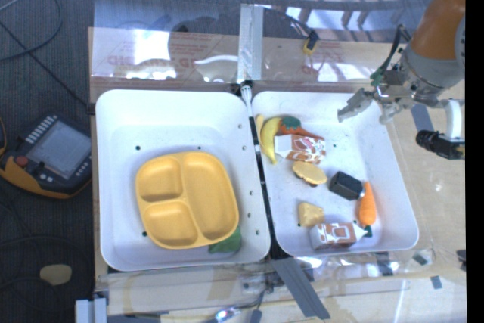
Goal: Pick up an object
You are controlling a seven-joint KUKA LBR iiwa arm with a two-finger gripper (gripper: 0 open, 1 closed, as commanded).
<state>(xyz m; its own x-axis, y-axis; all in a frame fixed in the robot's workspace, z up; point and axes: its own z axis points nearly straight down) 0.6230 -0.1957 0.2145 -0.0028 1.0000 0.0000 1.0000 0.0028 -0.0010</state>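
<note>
My gripper [370, 110] hangs open over the far right part of the right bin [393, 163], its grey fingers [349, 109] spread apart with nothing between them. Below and to its left lie the bin's objects: a yellow banana [268, 138], a small red and green piece [290, 122], a red and white carton [304, 148], a bread slice [310, 173], a black block [345, 184], an orange carrot [367, 205], a yellow wedge [308, 213] and a small brown and white box [333, 236].
The left bin [121, 132] holds a yellow divided plate [187, 198] with a green item [226, 243] under its near edge. A divider rim [253, 163] runs between the bins. A pendant [45, 155] lies on the floor at left.
</note>
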